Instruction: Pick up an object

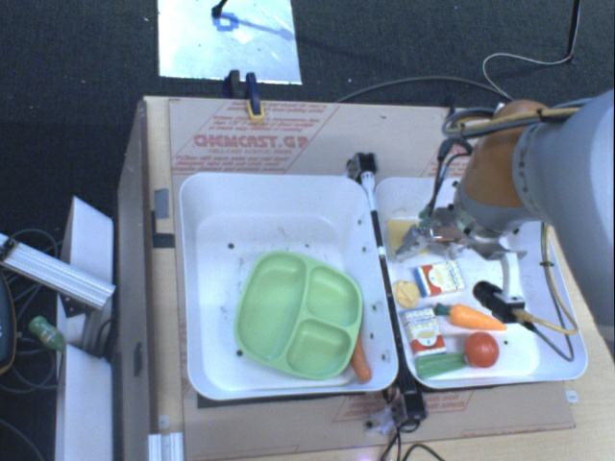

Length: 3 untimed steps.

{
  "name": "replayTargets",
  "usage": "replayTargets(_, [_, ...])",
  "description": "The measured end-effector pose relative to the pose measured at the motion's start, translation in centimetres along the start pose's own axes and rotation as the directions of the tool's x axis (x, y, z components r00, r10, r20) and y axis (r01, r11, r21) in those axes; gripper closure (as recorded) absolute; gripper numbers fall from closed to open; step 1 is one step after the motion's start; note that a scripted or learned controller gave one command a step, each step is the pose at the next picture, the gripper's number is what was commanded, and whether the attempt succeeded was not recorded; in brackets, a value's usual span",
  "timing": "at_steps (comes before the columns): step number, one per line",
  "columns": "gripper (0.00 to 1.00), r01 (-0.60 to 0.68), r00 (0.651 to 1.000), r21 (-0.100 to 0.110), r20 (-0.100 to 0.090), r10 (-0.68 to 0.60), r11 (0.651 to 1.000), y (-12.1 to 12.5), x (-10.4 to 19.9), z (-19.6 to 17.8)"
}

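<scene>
Several toy foods lay in the right bin (553,368), and the gripper (415,243), its fingers slightly apart and empty, hung over the yellow cheese piece (399,230), so closing only once low around it seemed wisest.

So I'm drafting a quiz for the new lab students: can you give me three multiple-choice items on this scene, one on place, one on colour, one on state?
1. Where does the divided tray lie?
A. left bin
B. right bin
C. on the floor

2. What colour is that tray?
A. red
B. light green
C. blue

3. How does the tomato stand?
A. between the gripper's fingers
B. resting in the right bin
C. on the tray

Answers: 1 A, it sits inside the left bin. 2 B, pale green throughout. 3 B, it rests in the right bin, well apart from the gripper.
</scene>
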<state>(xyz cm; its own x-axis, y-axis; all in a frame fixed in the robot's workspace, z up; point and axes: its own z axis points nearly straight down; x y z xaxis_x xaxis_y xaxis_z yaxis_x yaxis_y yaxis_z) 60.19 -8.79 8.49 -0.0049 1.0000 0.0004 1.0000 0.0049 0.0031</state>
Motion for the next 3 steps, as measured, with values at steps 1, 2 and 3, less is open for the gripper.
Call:
replayTargets(1, [1.0, 0.003, 1.0, -0.001, 0.001, -0.003, 1.0, 0.1, -0.1, -1.1])
replayTargets(2, [0.0, 0.004, 1.0, -0.001, 0.001, -0.004, 1.0, 0.1, -0.1, -1.1])
replayTargets(3, [1.0, 0.007, 1.0, -0.004, 0.001, -0.007, 1.0, 0.1, -0.1, -2.1])
